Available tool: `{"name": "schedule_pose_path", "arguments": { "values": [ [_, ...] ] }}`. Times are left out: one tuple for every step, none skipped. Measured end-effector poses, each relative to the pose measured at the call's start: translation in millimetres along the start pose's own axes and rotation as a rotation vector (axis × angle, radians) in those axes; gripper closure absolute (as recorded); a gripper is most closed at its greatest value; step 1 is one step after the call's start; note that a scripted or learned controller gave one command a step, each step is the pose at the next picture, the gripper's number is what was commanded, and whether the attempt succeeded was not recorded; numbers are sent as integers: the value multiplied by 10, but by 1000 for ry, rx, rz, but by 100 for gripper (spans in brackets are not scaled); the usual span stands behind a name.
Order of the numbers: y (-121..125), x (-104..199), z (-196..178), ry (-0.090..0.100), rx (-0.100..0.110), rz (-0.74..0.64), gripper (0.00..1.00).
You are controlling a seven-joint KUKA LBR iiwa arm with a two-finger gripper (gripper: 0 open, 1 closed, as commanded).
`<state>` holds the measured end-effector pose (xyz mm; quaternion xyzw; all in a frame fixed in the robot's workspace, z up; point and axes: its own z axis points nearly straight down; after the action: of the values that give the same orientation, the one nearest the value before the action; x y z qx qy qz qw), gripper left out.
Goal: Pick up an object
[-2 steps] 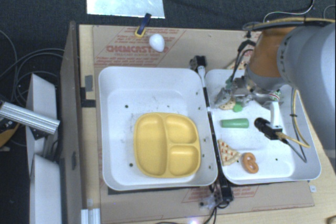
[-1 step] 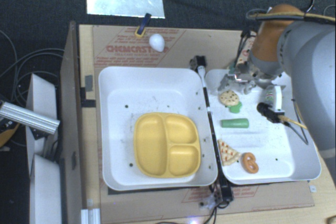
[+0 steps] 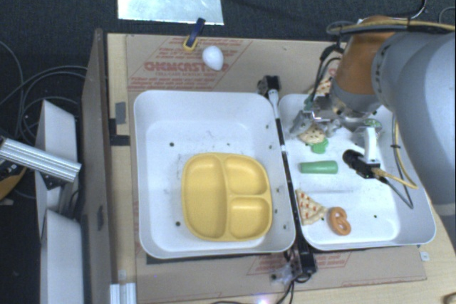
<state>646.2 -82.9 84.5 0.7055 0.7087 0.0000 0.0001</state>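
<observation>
At frame left, the left bin holds a yellow divided plate near its lower edge, with bare floor above it. Right of the shared rim, the right bin carries a pizza slice, pretzel and green cylinder, open floor around them. My hand sits low at that bin's upper left corner; whether it is apart or together I cannot tell. My arm hides the bin's upper right.
</observation>
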Motion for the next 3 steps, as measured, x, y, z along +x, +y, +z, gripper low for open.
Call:
{"name": "schedule_pose_path", "arguments": {
  "values": [
    [-430,-98,5,0,2,5,0],
    [-38,-149,-8,-1,-5,0,0],
    [-236,-236,1,-1,0,4,0]
  ]
}}
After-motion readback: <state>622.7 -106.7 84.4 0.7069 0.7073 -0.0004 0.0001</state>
